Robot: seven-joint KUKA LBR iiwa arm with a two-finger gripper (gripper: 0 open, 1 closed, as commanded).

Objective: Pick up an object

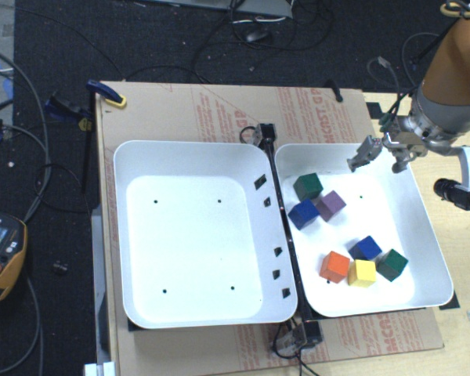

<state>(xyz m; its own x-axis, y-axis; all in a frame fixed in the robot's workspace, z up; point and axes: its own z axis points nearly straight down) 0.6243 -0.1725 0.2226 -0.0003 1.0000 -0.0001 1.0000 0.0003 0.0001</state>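
Note:
The right bin (pixel 423 233) holds several small cubes. A green cube (pixel 307 186), a blue cube (pixel 302 214) and a purple cube (pixel 330 204) cluster near its upper left. Lower down lie an orange cube (pixel 335 266), a yellow cube (pixel 363 272), another blue cube (pixel 366 248) and a dark green cube (pixel 392 264). My gripper (pixel 382 154) hangs above the bin's far edge, to the upper right of the green cube, open, with nothing between its fingers.
The left bin (pixel 133 233) sits beside the right one on a cardboard sheet (pixel 219 112). Cables and a clamp (pixel 106 94) lie beyond the bench's far left corner. The arm's orange band (pixel 454 49) rises at the right.

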